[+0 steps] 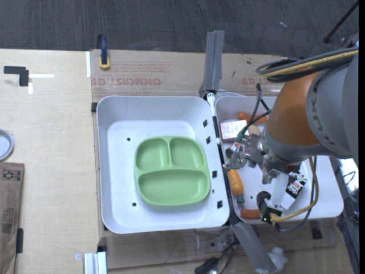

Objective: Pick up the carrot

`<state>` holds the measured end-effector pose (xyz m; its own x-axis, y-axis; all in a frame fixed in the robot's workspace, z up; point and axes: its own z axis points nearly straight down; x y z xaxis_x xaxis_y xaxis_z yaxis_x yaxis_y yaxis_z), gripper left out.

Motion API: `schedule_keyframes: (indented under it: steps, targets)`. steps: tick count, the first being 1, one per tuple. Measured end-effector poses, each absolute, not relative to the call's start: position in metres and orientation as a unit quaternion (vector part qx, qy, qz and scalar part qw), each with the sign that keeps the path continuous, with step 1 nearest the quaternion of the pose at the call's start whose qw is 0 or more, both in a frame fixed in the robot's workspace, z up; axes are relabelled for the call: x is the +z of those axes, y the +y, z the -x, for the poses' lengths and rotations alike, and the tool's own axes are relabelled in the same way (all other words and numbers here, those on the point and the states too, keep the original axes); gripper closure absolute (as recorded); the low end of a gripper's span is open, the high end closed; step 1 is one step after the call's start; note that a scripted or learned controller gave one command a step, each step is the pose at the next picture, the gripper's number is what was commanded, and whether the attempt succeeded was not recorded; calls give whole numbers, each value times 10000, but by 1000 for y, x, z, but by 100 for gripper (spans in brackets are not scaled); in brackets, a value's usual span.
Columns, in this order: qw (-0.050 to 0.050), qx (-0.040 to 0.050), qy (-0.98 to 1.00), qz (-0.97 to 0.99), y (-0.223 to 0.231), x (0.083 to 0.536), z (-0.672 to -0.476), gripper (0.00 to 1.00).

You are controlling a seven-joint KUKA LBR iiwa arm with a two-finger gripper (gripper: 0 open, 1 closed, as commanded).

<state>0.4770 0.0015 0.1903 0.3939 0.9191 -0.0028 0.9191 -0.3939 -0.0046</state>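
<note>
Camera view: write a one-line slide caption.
KUKA arm reaches into the right bin above the carrot; green divided plate sits in the left bin.

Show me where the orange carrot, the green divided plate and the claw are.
orange carrot (235,182): camera view, middle of its visible body.
green divided plate (171,188): camera view, floor of its large compartment.
claw (234,156): camera view, its tip above the carrot.

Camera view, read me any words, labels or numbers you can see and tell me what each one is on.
Red print on the cardboard strip behind the bins: upside down, too blurred to read.
Recycling-type symbol on the brown paper bag: its text too small.
Small box in the right bin: label unreadable.
</note>
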Motion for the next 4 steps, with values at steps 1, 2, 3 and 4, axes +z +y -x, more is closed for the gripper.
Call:
schedule_keyframes:
  steps: [1, 2, 3, 4]
  targets:
    - [5, 24, -4362, 8998, -78, 204, -483, 0]
    - [7, 27, -3408, 9401, -36, 190, -484, 0]
    - [6, 32, -2377, 9713, -93, 90, -526, 0]
    - [8, 33, -2377, 9713, -93, 90, -526, 0]
